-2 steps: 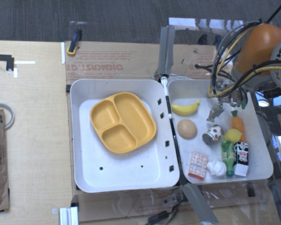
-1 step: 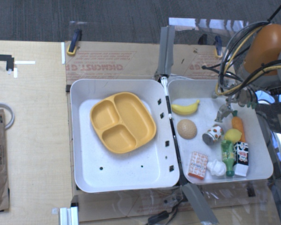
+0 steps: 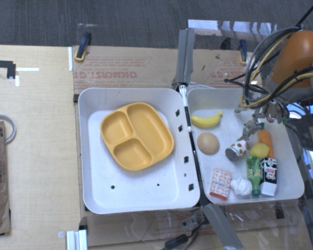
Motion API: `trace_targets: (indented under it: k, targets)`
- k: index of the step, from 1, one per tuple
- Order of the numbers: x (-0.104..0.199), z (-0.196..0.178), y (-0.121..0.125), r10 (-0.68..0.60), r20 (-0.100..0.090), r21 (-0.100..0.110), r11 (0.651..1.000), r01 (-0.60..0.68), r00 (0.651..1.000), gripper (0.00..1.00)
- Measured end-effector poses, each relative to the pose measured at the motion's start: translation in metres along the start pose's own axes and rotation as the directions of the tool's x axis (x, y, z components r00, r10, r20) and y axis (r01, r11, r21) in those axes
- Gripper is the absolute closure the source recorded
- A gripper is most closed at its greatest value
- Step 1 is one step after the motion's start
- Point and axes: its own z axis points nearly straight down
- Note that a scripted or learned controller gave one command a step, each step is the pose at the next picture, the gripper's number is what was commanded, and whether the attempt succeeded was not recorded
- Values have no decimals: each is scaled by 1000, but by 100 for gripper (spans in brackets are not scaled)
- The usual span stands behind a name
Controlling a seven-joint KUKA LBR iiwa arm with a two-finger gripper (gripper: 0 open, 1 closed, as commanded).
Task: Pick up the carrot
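Pincer (image 3: 252, 130) hangs low in the right bin (image 3: 227, 95), just left of the carrot (image 3: 265, 139); whether its fingers are parted I cannot tell, and nothing is seen in them. Carrot lies at the right side, a yellow lemon (image 3: 260, 150) touching its near end. Best approach: shift right, straddle the carrot's far half, away from the lemon.

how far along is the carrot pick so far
Done: the gripper has been brought over the right bin, just left of the carrot. In hand: nothing visibly held. Left: the carrot lies among the other items, so the grasp and lift both remain.
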Motion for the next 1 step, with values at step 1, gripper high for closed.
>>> trace_targets:
  k: [1]
  targets:
    - [-2, -11, 0, 3, 8, 0, 1000, -3, 1000, 100]
